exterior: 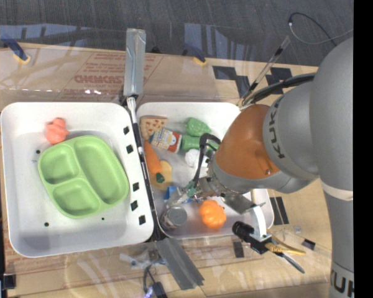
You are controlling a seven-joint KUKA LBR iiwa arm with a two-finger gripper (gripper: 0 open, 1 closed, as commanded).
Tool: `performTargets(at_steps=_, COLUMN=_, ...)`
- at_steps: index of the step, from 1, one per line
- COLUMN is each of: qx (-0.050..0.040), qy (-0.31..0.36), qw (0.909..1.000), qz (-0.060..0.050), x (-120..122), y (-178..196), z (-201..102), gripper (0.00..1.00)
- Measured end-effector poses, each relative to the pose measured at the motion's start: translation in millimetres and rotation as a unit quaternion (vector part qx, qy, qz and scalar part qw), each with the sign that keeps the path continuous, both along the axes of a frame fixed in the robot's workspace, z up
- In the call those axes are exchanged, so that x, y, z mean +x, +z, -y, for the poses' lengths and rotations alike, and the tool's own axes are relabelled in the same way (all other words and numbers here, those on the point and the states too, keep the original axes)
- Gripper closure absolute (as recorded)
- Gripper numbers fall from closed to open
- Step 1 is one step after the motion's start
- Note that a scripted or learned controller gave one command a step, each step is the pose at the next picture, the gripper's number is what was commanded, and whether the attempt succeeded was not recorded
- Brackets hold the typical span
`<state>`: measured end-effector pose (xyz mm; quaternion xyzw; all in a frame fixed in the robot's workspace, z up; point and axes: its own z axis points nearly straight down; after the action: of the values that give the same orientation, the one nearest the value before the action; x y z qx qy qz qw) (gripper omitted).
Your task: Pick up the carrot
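The carrot (153,161) lay ungrasped by the right bin's (174,231) left wall; the pincer (193,191) hovered near, its state impossible to tell.

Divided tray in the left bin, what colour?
Light green tray; shows clearly in the camera view.

From my remote station this looked like a robotics lab: a cardboard-covered bench (193,67) with taped markers, two white bins (18,166) fixed side by side, toy food such as a green divided plate (82,176), loose cables (311,27), and grey carpet (174,2) beyond.
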<state>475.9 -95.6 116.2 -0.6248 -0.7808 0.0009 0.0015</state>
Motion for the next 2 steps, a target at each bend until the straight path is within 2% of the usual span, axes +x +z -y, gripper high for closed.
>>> performTargets(at_steps=1, qx=-0.0001, qy=-0.015, qw=0.9999, qz=0.001, x=27, y=76, z=-7, gripper=0.00)
performTargets(at_steps=2, qx=0.0005, qy=-0.012, qw=0.9999, qz=-0.001, x=1, y=-20, z=-1, gripper=0.00)
